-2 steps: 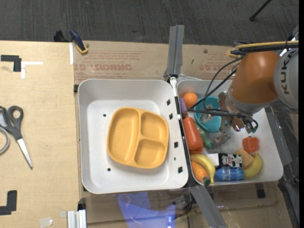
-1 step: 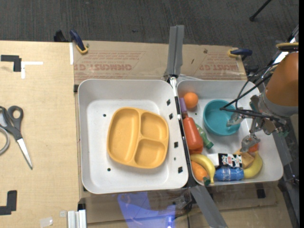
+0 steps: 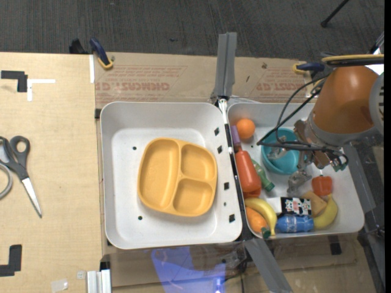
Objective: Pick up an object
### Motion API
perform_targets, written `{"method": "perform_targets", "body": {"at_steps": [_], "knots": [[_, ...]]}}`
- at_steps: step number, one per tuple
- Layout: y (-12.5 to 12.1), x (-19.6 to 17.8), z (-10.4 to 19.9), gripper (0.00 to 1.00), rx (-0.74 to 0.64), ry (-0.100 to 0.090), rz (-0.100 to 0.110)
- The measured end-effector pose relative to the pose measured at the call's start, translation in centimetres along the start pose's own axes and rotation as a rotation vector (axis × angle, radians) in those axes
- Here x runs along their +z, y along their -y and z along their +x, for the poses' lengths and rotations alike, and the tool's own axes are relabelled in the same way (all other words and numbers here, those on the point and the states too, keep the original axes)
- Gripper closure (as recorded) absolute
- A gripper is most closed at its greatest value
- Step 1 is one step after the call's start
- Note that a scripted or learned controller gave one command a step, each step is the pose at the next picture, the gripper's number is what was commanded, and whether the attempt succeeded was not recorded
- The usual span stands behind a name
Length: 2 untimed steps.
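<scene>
Your tool (image 3: 300, 179) hangs low in the right bin (image 3: 351, 224), beside the teal bowl (image 3: 280, 159); nothing shows gripped; next you must settle squarely over one object.

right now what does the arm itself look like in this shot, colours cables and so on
The arm enters from the right of the camera view as a bulky rounded segment, mostly orange, with grey casing at its right edge. Thin black cables loop along its left side. Below it, the gripper is small, grey and metallic, over the right bin.
</scene>
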State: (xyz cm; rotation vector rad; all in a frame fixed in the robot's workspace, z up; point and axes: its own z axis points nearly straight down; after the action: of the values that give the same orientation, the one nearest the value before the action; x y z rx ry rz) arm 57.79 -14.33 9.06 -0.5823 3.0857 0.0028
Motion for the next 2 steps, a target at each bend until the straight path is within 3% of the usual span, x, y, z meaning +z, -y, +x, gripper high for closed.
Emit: {"method": "perform_targets", "body": {"at_steps": [1,2], "knots": [[7.9,-2.4,-3.4,0.0,-0.111,0.004,0.003],[0.3,-0.2,-5.7,0.0,-0.062,0.001,0.0]]}}
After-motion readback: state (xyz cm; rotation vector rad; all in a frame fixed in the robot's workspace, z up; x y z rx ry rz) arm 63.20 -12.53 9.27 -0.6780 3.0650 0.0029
